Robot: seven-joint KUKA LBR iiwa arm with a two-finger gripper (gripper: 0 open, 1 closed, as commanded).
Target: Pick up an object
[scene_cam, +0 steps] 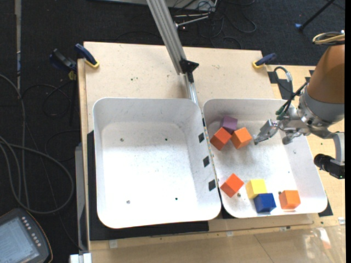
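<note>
My gripper [264, 133] hangs over the upper part of the right bin [307, 179], reaching in from the right, and its fingers are too small and foreshortened here for me to judge their spread. Nothing sits between them that I can make out. Just to their left lies a tight cluster: an orange block [241, 138] closest to the tips, a second orange block [221, 138] touching it on the far side, and a purple block [230, 123] tucked just behind the pair. The nearest orange one is just beside my fingertips; whether they touch it, I cannot tell.

Down along the near edge of the same bin, well apart from me, there is another orange block [232, 184], a yellow block [255, 188] with a blue block [265, 202] pressed against it, and one more orange block [289, 199] to the right.

The left bin [109, 147] lies alongside, its white floor speckled with dark flecks. Both bins rest on a pale wooden board [142, 70] held by blue-and-yellow clamps [86, 55] at the back corners. A slanted metal rail [164, 26] crosses from the top to the seam between the bins. Around the board, dark floor with loose cables [33, 147], and a pendant screen [19, 240] at bottom left.
</note>
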